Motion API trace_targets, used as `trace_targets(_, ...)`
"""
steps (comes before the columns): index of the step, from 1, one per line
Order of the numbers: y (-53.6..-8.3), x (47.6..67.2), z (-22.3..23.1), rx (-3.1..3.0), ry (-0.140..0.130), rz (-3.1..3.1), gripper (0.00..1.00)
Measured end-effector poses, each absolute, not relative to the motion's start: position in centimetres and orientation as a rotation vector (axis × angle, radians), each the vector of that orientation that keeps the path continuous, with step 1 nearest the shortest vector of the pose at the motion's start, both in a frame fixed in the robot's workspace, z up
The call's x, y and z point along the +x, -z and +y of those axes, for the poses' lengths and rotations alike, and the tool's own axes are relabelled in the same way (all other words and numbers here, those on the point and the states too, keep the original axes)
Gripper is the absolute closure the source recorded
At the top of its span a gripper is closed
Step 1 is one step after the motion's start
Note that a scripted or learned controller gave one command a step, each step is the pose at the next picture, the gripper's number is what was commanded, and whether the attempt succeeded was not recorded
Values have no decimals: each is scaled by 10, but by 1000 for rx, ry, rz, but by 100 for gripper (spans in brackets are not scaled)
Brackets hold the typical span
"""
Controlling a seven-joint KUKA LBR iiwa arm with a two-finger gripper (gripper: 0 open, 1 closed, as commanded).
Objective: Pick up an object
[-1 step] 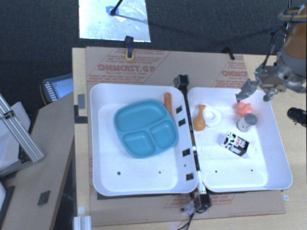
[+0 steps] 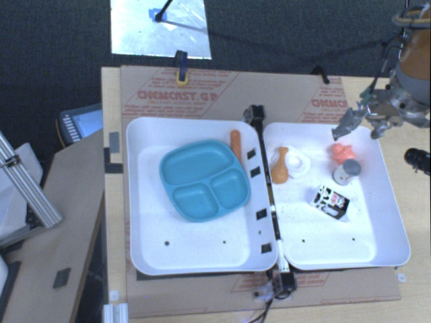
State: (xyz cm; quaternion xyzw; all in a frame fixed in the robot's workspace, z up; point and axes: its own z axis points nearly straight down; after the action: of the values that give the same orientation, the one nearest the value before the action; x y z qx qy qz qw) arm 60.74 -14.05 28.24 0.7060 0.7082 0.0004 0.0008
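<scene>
The gripper (image 2: pixel 359 122) hangs above the far edge of the right bin (image 2: pixel 377 247), fingers spread apart and holding nothing. Just below it lie a pink toy (image 2: pixel 343 152) and a grey can (image 2: pixel 346 172), with a black-and-white carton (image 2: pixel 330 202) nearer. The left bin (image 2: pixel 145 247) holds a blue divided plate (image 2: pixel 204 180).

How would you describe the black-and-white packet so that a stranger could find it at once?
Look in the right bin, the one nearest the arm. The black-and-white packet lies flat near its middle, just below the grey cylinder. It alone is flat, angular and printed black and white.
</scene>
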Motion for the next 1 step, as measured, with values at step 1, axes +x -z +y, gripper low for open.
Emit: trace_targets(1, -220, 606, -144, 2222, 3, 2224, 0)
